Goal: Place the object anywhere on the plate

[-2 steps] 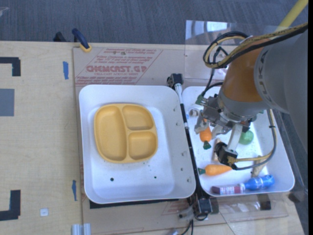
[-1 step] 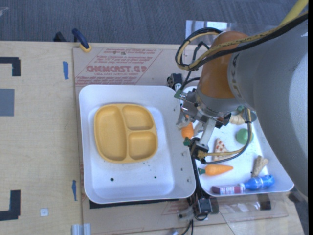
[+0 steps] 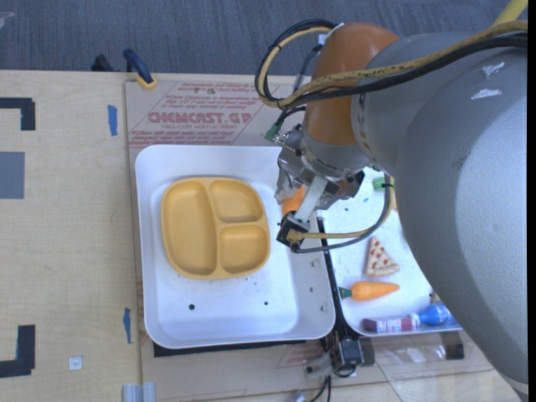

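**Hanging at the seam between bins**

Watching arm reaching in from the right, orange band sitting above the wrist. Logging gripper hanging over the right rim of the left bin, at the seam with the right bin.

Spotting orange piece peeking out directly under the gripper, just beside the right edge of the plate. Showing over white bin floor, not on the plate. Failing to tell grip open from grip closed at this angle, so not calling the piece held.

Noting plate lying flat in the left bin: yellow, three compartments, sitting toward the far half.

Counting in the right bin: pizza slice lying well right of the gripper; carrot lying just below the slice, tip pointing left; pale tube lying along the near rim, blue at its right end.
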### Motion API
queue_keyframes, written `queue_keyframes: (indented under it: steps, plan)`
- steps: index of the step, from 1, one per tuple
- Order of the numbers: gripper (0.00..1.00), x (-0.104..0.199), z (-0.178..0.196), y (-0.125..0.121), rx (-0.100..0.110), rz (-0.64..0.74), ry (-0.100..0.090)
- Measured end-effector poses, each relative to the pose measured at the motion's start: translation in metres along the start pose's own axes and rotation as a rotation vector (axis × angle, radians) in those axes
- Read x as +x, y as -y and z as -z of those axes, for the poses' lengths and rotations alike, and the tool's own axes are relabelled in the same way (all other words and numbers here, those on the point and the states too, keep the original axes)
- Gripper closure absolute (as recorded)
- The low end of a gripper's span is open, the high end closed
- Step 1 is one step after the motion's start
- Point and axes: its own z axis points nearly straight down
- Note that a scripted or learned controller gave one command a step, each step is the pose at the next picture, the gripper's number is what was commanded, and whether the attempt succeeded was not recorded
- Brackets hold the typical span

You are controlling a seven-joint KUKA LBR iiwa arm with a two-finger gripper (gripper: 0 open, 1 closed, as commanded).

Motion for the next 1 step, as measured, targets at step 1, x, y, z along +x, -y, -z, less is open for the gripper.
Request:
queue_keyframes:
  steps: [1]
  plan:
    - [0.0,-0.0016,-0.0009,-0.0008,0.001,-0.002,0.003]
